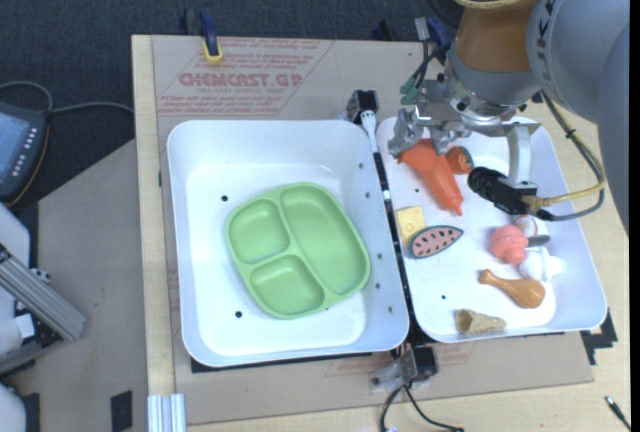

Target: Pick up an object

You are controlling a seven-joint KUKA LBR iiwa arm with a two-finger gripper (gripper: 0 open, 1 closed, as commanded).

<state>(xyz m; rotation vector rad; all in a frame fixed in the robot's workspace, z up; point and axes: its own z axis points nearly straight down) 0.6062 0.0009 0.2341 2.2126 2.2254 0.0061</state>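
I see my gripper [428, 132] right over the carrot's [440, 176] thick end; its long axis runs away down-right from the fingers. Whether they're open or clamped, I can't tell.

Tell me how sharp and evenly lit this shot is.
Camera view: soft overall, small toys slightly blurred; the orange carrot sits in the arm's shade; the left bin glares pale around the green plate; the arm is near and fuzzy.
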